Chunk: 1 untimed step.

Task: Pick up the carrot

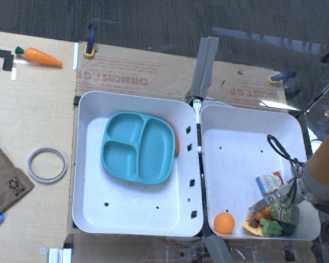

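The orange carrot with a green top (38,56) lies on the light wooden bench at the far left, well apart from both bins, beside a small black bracket (3,57). The grey arm with its orange band enters from the right, and its two-finger gripper (270,200) is down in the near right corner of the right white bin (240,136), among a heap of small coloured items (271,220) (too jumbled to name singly); whether it is clenched or released I cannot tell. A round orange ball (224,222) sits just beside that heap. The left white bin (89,166) holds a blue three-compartment plastic plate (139,148). A grey tape ring (47,164) rests on the bench near it.
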Each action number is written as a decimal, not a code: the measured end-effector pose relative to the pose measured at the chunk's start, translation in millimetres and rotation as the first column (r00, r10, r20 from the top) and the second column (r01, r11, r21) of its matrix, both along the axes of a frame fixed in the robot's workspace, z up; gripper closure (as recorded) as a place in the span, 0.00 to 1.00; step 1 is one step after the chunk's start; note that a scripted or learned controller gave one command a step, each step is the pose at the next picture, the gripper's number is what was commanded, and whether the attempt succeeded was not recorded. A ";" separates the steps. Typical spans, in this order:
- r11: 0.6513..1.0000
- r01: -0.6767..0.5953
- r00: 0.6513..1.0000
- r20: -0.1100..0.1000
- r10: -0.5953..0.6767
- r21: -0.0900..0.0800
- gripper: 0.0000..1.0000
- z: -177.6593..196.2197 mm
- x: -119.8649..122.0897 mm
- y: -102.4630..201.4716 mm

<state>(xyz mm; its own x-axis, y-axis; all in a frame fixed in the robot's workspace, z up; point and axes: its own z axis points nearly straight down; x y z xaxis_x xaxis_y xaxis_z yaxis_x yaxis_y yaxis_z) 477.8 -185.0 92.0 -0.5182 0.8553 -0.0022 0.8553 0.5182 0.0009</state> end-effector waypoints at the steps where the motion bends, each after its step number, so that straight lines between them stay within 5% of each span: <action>1: 1.000 0.002 1.000 0.003 -0.002 0.000 1.00 9.3 1.4 0.2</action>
<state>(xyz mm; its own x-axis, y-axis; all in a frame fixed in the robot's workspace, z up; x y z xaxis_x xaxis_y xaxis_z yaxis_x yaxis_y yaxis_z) 479.3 -184.8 101.3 -0.5166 0.8562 -0.0040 0.8562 0.5166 0.0037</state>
